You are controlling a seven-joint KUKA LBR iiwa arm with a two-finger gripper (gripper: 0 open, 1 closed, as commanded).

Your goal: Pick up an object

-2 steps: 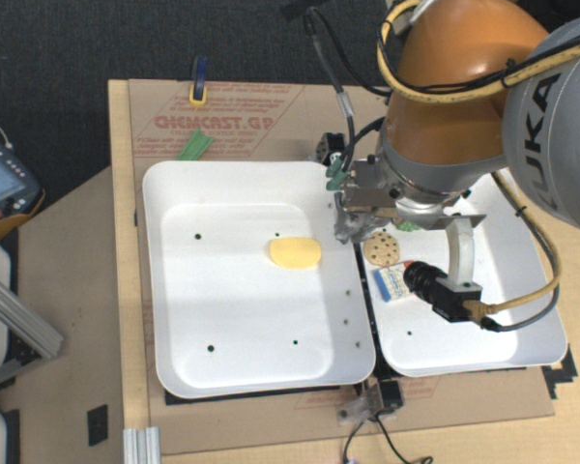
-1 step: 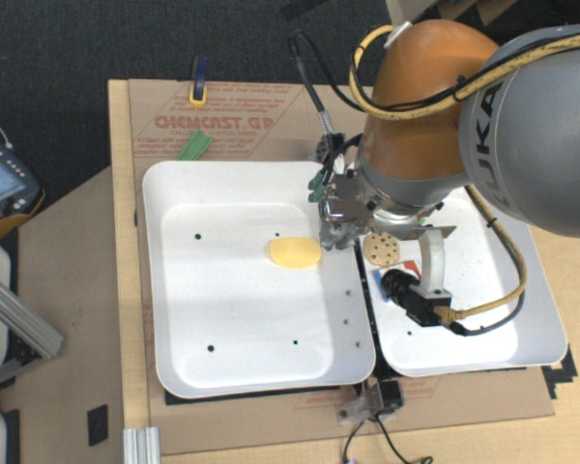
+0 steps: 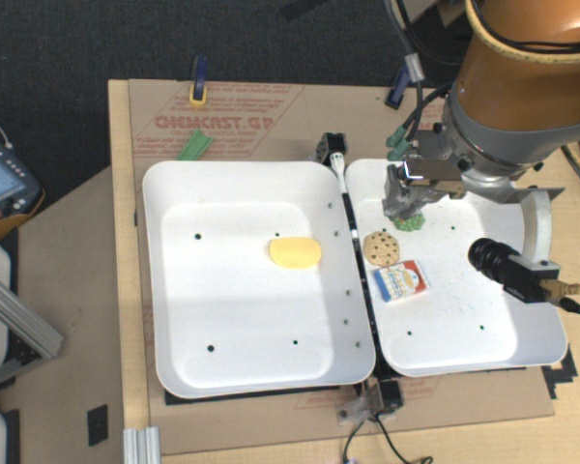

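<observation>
- Cardboard sheet under both bins; behind the gripper and toward the view's left it carries red print reading "CHEMCAST G.P", with smaller lines below too faint to read.
- Arm: its orange band fills the top right, and the grey wrist tips down over the far end of the right bin.
- Left bin: wide bare floor, well off to the gripper's view-left.
- Right bin: the gripper hangs over it close to the rim it shares with the left bin; the open floor lies toward the near edge and view-right.
- Gripper: pointing down; how wide it stands cannot be told.
- Packet with a red and blue label, lettering unreadable, nearer the camera than the gripper.
- Yellow oval, well apart, in the left bin.
- Cookie, just in front of the gripper.
- Green object, right at the gripper's tip.
</observation>
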